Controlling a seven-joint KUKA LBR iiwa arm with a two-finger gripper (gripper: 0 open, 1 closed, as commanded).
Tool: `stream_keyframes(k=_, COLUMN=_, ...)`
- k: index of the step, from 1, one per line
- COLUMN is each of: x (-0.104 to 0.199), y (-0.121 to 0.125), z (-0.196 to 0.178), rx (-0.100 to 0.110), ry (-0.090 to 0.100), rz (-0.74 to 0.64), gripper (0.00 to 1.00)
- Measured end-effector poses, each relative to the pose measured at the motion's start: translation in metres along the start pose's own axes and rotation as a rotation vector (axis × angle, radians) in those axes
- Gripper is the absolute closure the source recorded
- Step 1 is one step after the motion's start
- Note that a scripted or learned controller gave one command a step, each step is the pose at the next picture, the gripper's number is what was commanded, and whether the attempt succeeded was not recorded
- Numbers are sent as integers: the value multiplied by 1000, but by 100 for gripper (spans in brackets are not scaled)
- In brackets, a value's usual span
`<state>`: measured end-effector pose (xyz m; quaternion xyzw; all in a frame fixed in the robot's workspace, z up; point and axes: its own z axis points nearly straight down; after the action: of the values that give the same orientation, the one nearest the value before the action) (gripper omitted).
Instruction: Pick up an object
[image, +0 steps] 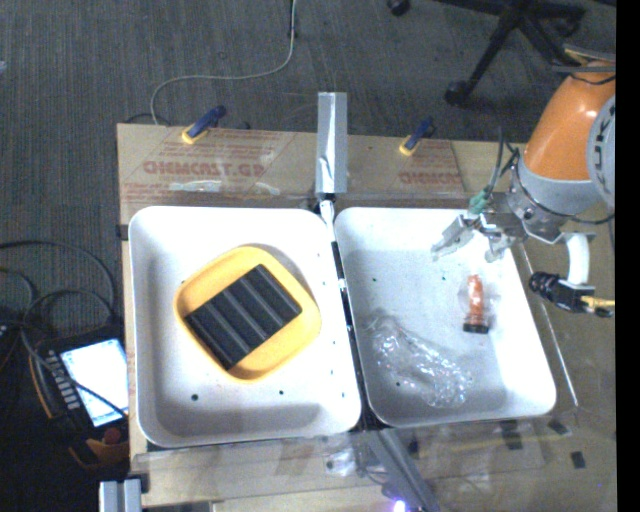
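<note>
Dark carpet surrounds a cardboard-topped bench (230, 165) carrying two white bins side by side. Left bin (160, 400) holds a yellow tray (250, 312) with a ribbed black insert, lying at a slant. Right bin (520, 395) holds a small orange tube (476, 303) near its right wall and a crumpled clear wrapper (418, 362) toward the front.

From the right, the arm (572, 135) reaches in over the right bin's far right corner. Its gripper (472, 238) hangs there with the two fingers spread apart and nothing between them.

No object is held yet, so the pick appears to be at the approach stage. The tube looks the likeliest target: it lies close to the gripper, toward the near edge of the bin and almost straight below it in the picture. Its long axis runs roughly front to back, so the jaws would likely need to straddle it across its short width. The wrapper sits farther off, to the front and left, and would probably be harder to grip cleanly.
</note>
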<state>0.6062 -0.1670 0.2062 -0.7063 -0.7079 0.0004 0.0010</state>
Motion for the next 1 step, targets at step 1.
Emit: stream_keyframes(k=1, x=-20, y=-8, z=63, rx=-3, ry=1, rz=-53, gripper=0)
